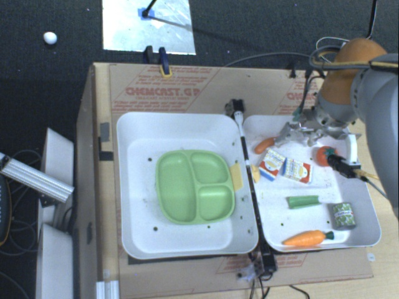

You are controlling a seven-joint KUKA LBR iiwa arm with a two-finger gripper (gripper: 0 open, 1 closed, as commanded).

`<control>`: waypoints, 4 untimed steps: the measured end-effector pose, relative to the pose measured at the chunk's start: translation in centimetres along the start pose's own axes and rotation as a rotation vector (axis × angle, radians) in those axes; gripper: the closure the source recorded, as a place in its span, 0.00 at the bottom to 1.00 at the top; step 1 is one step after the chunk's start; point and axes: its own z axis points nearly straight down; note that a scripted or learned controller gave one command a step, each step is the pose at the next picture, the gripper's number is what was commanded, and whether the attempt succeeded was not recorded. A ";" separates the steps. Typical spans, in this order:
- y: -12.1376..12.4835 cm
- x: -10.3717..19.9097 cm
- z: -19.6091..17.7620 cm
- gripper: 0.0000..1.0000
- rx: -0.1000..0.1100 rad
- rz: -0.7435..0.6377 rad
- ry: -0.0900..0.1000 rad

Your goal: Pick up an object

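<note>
Carrot point(305, 238) against right bin's point(368, 229) near rim.

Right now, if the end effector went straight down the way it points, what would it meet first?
Probably the bare floor of the right bin near its far edge, between the small orange piece and the tomato. The end effector hangs there, though depth is hard to judge from this slanted view.

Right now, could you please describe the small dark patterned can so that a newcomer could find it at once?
Start at the right-hand shallow white bin, the one with the toys rather than the green divided plate. Go to its near right corner, where the small dark patterned can lies, just above the orange toy carrot. It alone is dark and speckled.
</note>
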 end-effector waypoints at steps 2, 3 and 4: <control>0.0 0.9 0.1 0.00 -0.002 0.004 -0.010; 0.0 1.2 -1.1 1.00 0.001 0.001 -0.001; 0.0 1.2 -1.1 0.00 0.000 0.000 -0.002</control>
